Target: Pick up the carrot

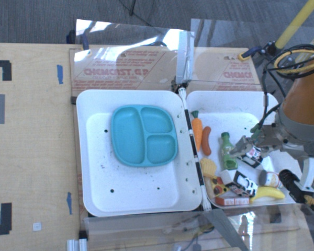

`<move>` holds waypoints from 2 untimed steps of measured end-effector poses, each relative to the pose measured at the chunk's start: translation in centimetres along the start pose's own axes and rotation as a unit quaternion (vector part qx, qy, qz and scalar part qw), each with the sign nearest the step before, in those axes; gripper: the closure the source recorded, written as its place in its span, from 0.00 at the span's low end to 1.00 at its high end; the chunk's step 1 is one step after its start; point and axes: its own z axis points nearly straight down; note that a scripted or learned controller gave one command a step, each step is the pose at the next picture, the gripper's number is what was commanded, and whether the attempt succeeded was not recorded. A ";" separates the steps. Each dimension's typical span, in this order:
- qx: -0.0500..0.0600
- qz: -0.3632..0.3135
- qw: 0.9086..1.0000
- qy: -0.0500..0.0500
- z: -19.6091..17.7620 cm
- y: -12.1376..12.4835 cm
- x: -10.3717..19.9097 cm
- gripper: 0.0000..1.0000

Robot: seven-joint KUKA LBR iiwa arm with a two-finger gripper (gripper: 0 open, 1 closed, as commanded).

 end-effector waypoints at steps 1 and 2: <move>-0.007 -0.047 0.999 -0.001 13.3 0.1 -0.9 0.00; -0.007 0.250 0.968 0.000 13.4 2.1 -0.7 0.00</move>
